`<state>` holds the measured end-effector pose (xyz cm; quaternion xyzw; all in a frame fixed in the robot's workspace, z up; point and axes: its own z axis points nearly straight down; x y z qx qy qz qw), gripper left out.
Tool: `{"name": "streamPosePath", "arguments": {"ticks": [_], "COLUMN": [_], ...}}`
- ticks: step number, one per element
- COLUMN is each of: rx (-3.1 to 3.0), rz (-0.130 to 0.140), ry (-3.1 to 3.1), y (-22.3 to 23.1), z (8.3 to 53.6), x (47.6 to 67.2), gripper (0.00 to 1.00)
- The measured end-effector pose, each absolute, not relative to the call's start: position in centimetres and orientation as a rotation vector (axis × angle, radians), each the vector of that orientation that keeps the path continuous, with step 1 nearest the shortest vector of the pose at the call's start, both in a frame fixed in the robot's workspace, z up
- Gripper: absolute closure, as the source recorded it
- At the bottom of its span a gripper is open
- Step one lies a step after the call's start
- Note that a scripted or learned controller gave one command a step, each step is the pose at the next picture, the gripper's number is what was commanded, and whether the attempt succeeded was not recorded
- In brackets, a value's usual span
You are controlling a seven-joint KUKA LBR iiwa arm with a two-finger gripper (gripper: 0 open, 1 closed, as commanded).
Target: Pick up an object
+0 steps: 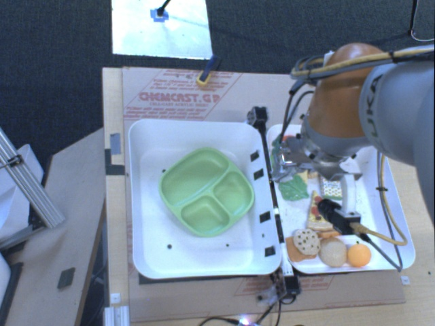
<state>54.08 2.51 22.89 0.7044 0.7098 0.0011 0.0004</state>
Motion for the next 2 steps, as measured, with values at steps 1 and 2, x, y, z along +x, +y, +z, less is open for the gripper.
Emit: {"name": "streamPosePath", "arguments": {"ticks": [1, 2], "rx": [2.215, 2.216], "rz": [0.002, 0.002], "ry": [2.228, 2.226], "y": [4.2, 4.6], "z": [23.2, 21.5], "x": [53.7, 53.1], "gripper": [1.00, 1.00]}}
